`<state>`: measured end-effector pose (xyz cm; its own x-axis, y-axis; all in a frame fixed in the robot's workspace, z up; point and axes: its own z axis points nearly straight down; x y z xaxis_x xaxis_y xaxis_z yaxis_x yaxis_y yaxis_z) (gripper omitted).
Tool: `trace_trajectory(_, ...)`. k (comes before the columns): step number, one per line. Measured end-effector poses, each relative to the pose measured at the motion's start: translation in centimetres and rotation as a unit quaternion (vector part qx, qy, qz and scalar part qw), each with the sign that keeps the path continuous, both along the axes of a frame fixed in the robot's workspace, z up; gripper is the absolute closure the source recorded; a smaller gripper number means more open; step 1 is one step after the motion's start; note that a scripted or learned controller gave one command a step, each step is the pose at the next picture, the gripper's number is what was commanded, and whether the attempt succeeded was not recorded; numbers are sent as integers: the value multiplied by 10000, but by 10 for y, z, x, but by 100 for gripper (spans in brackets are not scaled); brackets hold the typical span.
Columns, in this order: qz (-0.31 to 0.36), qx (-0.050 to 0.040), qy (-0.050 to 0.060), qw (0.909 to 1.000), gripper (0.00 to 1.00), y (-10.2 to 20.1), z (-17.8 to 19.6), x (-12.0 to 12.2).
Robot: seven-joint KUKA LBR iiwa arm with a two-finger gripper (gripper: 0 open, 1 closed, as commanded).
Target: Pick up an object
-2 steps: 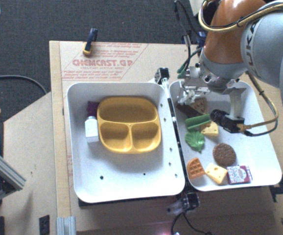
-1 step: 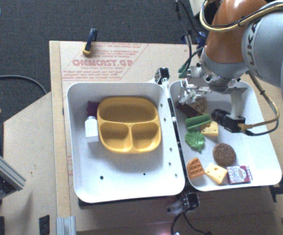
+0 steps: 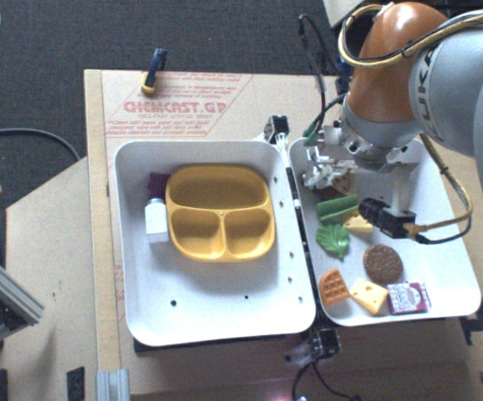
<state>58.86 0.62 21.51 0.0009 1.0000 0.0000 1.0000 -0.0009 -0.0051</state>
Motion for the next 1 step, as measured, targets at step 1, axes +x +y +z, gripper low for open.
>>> trace_trajectory(1,11,-3,-38,10000,100,1,0,10)
